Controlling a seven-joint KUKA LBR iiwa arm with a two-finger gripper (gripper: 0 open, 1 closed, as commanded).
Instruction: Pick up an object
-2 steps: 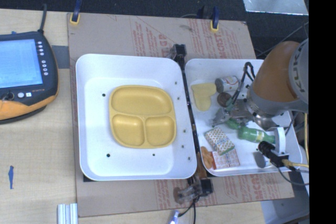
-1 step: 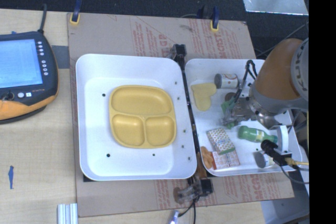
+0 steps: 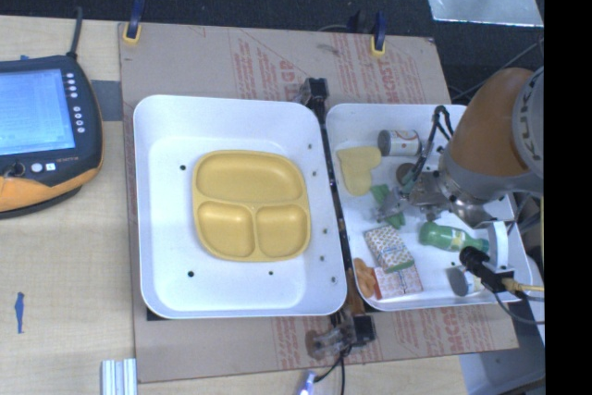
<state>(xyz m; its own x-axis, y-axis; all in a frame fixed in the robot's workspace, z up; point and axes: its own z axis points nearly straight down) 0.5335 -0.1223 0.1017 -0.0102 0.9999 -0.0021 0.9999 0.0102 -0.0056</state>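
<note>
Cracker box [image 3: 389,247] near end effector [image 3: 407,194]

The arm [image 3: 495,139] comes in from three o'clock, its broad orange band uppermost and the grey wrist below it angling down toward nine o'clock. The wrist ends low, at about the four o'clock part of the view, where the gripper [image 3: 407,195] points toward eight o'clock. Dark cables loop along the wrist's nine o'clock side, and the fingertips are too small and cluttered to make out.

Fingers [image 3: 404,196] obscured among bin clutter
</note>
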